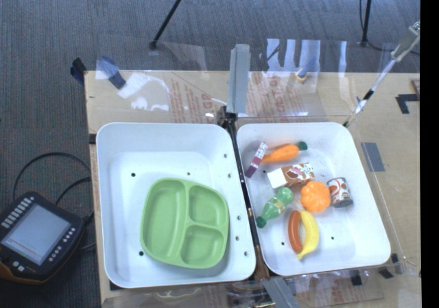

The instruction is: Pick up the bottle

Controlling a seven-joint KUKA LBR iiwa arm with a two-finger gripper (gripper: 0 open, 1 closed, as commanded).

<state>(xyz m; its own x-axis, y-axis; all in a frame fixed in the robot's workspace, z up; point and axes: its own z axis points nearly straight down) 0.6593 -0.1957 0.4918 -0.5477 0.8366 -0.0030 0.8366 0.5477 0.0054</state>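
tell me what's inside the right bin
The right bin holds a green bottle, carrot, orange, banana, can and small carton; nothing looks covered.

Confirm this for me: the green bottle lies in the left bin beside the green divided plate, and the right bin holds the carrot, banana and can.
Not quite. The camera view shows the green bottle lying in the right bin, among the carrot, banana and can. The green divided plate sits in the left bin without it.
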